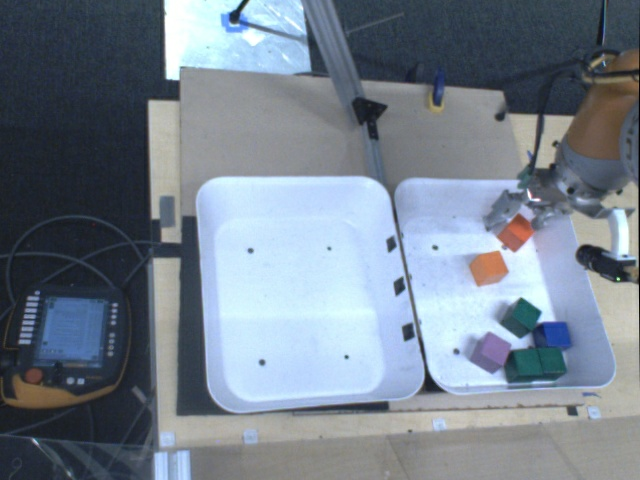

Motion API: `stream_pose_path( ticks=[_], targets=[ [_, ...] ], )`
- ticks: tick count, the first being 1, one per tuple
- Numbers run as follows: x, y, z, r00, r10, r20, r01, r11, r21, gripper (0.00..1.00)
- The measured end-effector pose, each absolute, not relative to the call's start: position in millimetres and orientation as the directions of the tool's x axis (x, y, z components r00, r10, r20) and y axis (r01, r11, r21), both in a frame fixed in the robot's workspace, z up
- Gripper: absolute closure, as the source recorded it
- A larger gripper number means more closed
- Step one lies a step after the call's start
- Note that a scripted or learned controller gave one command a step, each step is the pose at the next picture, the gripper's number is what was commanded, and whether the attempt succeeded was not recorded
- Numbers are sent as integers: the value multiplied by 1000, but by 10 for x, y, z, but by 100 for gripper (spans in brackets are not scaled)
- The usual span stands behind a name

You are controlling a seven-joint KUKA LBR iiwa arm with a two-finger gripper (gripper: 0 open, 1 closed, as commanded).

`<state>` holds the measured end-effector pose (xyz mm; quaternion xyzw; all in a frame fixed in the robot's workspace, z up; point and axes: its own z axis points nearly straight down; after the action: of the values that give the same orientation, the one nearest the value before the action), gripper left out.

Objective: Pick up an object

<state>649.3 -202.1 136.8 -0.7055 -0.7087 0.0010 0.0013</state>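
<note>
The arm [607,118] is running out past the right edge of the picture, so everything above its orange band is being cut off, and the gripper [520,213] at its lower end is showing too small and blurred to tell how its fingers are standing around the orange block [516,233] just beneath it. Near the front right corner of the right bin [430,268], the blue block [553,335] is sitting against the large green block [535,365], and whether it is resting on it or just behind it is staying unclear.
</note>
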Motion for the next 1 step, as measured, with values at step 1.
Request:
stream_pose_path(
  ticks=[1],
  targets=[
    [6555,-2044,1171,-4,1000,-8,1000,4,21,0]
  ],
)
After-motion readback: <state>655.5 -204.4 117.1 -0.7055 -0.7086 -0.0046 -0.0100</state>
